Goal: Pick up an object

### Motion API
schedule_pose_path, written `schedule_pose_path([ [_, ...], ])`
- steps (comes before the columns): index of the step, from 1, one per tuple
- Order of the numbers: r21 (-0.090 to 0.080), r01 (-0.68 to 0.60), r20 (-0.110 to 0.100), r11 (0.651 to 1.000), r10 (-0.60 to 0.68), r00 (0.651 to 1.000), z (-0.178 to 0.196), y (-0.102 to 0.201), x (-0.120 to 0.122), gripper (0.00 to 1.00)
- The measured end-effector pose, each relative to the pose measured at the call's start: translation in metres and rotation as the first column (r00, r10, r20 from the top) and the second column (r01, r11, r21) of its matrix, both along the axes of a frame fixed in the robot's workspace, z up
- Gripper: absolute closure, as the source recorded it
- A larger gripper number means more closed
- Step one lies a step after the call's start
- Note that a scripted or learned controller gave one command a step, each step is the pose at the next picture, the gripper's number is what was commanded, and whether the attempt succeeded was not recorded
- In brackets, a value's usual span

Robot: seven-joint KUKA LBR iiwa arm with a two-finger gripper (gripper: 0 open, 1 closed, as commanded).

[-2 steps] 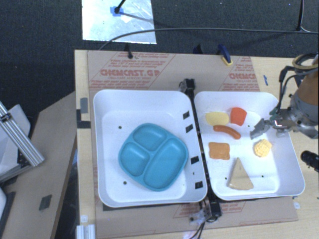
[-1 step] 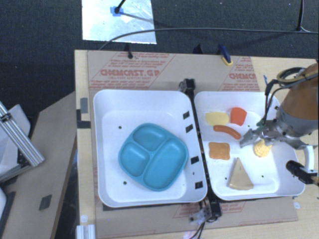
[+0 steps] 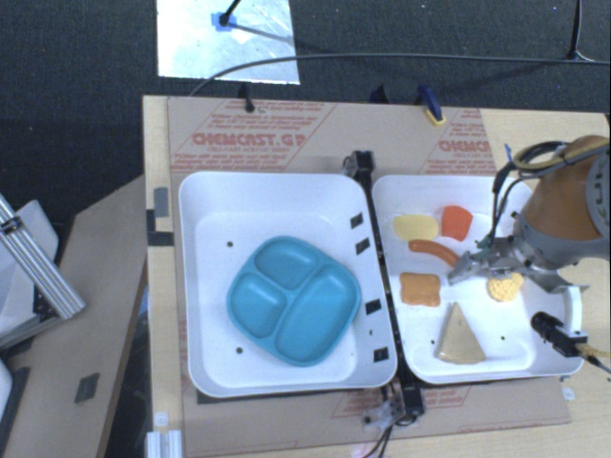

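My gripper [image 3: 470,267] reaches low into the right bin [image 3: 420,363] from the right, near its middle. Its tip is just right of a red-orange sausage [image 3: 434,251] and just left of a yellow waffle-like piece [image 3: 505,286]. A brown toast square [image 3: 420,289] lies below and to the left of the tip. A beige wedge [image 3: 459,337] rests at the bin's front. At the back lie a pale yellow piece [image 3: 415,226] and an orange piece [image 3: 456,221]. I see nothing held.
The left bin [image 3: 205,256] holds a blue divided plate [image 3: 292,300]. A black divider with clips [image 3: 374,256] runs between the two bins. The grey arm with its orange band [image 3: 573,208] hangs over the right bin's right side.
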State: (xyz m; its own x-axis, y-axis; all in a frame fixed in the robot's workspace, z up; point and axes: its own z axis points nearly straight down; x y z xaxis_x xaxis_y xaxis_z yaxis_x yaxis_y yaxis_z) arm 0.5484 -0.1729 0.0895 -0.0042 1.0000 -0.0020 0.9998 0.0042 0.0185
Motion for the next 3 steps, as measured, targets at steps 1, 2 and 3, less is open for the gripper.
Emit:
schedule_pose_path([
  [1,-0.002,0.0,0.0,1.0,0.0,1.0,0.011,-0.001,0.0,1.0],
  [2,0.0,0.001,-0.014,1.0,-0.001,1.0,0.058,-0.004,-0.006,1.0],
  [3,0.0,-0.001,-0.012,1.0,0.001,1.0,0.103,-0.001,0.001,1.0],
])
